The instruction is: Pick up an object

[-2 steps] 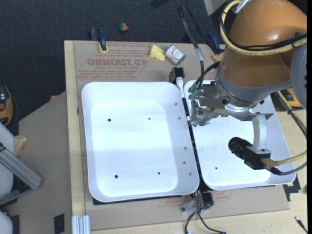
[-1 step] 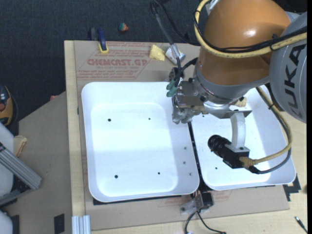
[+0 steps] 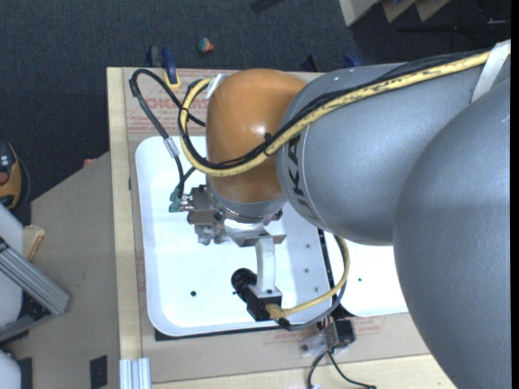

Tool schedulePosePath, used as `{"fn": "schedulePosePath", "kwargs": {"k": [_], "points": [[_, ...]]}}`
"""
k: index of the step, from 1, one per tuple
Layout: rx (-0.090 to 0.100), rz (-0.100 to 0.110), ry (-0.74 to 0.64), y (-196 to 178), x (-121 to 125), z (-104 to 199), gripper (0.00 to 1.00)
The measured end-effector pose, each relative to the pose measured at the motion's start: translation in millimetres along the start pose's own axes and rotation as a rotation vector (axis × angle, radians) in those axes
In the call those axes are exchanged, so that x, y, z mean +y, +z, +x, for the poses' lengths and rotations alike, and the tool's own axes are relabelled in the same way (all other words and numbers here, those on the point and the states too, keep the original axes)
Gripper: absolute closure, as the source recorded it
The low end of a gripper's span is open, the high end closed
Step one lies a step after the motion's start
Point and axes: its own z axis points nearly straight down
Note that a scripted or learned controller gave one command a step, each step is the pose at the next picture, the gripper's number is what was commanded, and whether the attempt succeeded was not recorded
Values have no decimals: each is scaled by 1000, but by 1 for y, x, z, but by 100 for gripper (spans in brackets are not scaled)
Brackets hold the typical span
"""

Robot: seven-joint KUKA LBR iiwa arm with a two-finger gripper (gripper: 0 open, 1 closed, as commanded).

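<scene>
Grey arm (image 3: 381,152) is seen stretched over the left white bin (image 3: 174,290) on the worktop (image 3: 130,298). Claw (image 3: 231,232) is held near bin floor; its state & the object's spot can't be told.

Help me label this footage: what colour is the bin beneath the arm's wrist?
The bin is plain white, seen best in the camera view.

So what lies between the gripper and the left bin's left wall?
Only bare white floor of the left bin, from the gripper across to that wall, in the camera view.
</scene>
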Motion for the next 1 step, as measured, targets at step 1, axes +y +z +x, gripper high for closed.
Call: {"fn": "schedulePosePath", "kwargs": {"k": [1], "points": [[10, -33, 9, -209, 29, -7, 100]]}}
